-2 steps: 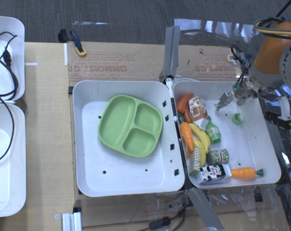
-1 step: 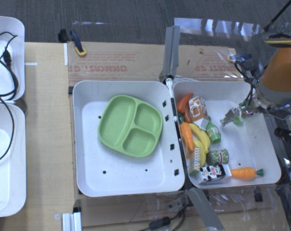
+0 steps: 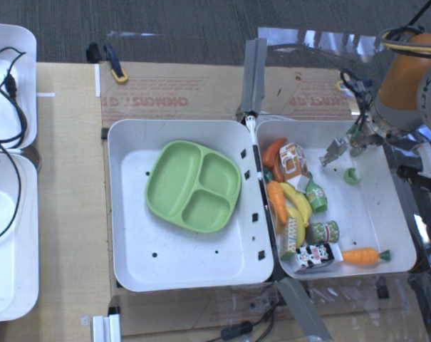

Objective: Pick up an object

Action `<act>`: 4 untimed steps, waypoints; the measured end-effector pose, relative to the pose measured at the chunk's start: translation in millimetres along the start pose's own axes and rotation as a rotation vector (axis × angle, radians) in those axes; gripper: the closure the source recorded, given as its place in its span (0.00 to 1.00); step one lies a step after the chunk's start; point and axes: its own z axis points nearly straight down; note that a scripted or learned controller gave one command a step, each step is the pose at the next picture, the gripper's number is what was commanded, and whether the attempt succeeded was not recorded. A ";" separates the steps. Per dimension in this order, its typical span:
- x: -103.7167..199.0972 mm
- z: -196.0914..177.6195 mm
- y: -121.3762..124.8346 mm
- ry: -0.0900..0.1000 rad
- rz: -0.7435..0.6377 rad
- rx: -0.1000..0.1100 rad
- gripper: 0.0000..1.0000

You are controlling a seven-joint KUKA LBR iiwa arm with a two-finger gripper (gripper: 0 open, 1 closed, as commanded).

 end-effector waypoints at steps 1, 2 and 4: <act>14.2 -19.7 -38.3 -0.017 -0.040 -0.008 0.00; 97.0 0.5 -56.6 -0.017 -0.129 -0.008 0.00; 60.6 0.0 -11.7 -0.017 -0.041 -0.007 0.00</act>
